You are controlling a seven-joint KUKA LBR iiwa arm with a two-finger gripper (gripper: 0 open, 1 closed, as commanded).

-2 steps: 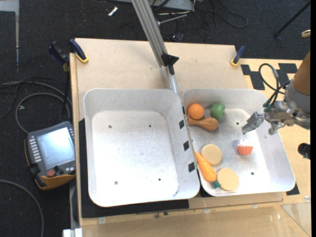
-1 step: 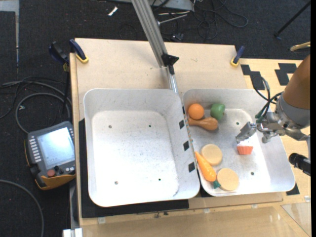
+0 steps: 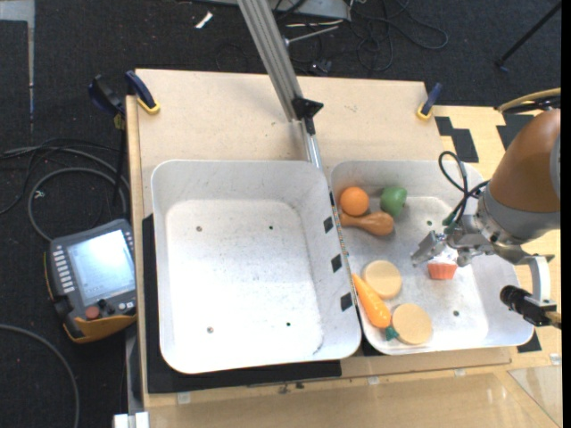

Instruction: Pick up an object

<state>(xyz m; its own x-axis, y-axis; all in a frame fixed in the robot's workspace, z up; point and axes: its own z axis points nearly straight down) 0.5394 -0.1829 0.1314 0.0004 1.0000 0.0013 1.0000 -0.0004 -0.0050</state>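
A: Where is the arm (image 3: 535,172) at this moment?

B: It reaches in from the right, over the right bin (image 3: 464,324). The gripper (image 3: 439,250) hangs low above the right half of that bin, with the grey wrist and orange band behind it.

A: Are the fingers spread or pressed together?

B: I cannot tell. The metal parts there are small and blurred from this height.

A: Is anything between them?

B: A small red and white object (image 3: 442,270) lies just under the tool, on its near side. Whether it is pinched or only resting on the bin floor, I cannot tell.

A: What else is in that bin?

B: At the far end, an orange ball (image 3: 354,201) sits beside a green piece (image 3: 393,200), and a tan pear-shaped piece (image 3: 372,224) lies just in front of them. Nearer, along the left wall, a toy carrot (image 3: 371,301) lies at a slant. A pale round disc (image 3: 384,279) is just to its right, and a second tan disc (image 3: 412,323) sits near the front edge.

A: And the left bin (image 3: 178,185)?

B: Its white floor shows dark specks. Left of the bench, a control pendant (image 3: 94,279) rests on the dark floor.
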